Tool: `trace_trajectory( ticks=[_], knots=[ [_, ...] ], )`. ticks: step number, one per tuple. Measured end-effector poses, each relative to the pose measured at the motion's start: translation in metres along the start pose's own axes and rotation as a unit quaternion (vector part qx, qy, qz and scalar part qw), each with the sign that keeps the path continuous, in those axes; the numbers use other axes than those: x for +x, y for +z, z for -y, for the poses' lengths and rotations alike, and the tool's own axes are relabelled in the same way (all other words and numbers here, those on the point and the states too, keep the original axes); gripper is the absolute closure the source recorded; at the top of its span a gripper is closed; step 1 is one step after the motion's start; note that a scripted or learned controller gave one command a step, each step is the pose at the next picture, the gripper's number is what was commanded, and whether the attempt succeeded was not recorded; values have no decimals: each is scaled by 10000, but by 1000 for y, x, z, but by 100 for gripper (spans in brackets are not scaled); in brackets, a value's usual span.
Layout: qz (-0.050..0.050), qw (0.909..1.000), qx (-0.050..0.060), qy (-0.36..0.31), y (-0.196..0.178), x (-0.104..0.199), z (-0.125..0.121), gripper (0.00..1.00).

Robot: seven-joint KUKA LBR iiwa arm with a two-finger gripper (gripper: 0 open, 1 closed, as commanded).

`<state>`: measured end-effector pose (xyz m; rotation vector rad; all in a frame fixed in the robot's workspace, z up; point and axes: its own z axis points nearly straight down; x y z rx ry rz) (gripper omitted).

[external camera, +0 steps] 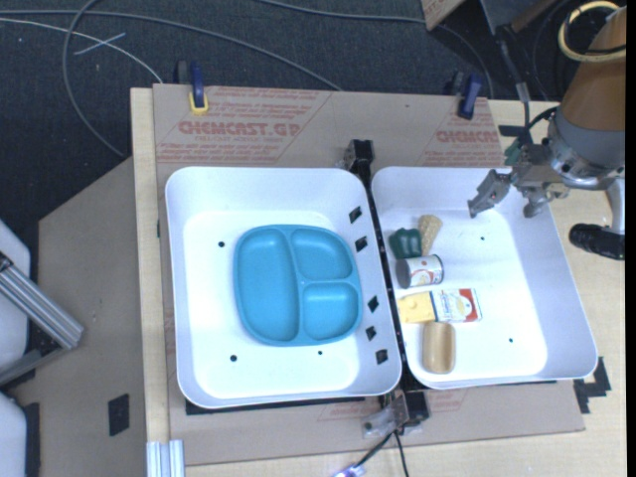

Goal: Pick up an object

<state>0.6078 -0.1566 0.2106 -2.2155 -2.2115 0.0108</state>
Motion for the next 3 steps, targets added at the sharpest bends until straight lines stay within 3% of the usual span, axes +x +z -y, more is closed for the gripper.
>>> trace_trajectory(
  ticks=[1, 3],
  knots=[
    [11, 10000, -60, -12, -6, 0, -3, 0],
    [6, 10000, -31, -5, 105, -18, 2, 0]
  ],
)
